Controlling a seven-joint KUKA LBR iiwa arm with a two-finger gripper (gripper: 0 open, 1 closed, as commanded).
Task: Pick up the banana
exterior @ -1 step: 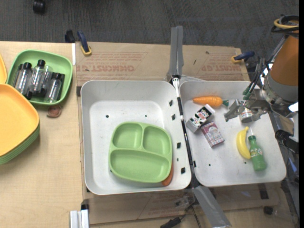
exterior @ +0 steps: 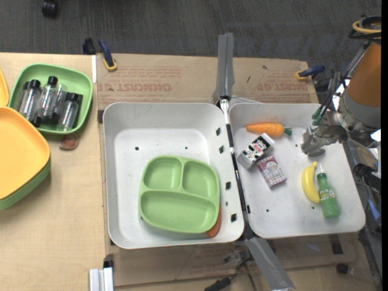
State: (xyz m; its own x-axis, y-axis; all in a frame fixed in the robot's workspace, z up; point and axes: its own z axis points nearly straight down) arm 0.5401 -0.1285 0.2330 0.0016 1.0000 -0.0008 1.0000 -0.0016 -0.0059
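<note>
The small yellow plastic banana (exterior: 310, 183) lies flat on the floor of the right-hand shallow white bin (exterior: 291, 223), toward that bin's four o'clock side, its curve touching a green plastic bottle (exterior: 328, 200) that rests against its outer edge. The grey two-finger gripper (exterior: 312, 145) hangs just off the banana's twelve o'clock end, near but apart from it, with nothing between its jaws; whether those jaws stand apart or together I cannot tell (the metal blurs into the bin wall). It seems poised there because the banana's upper tip is the end the bottle leaves clear. An orange toy carrot (exterior: 265, 128) sits at the bin's eleven o'clock, two small printed cartons (exterior: 262, 157) near its centre. The left white bin (exterior: 121, 162) holds a green divided tray (exterior: 180, 194).
</note>
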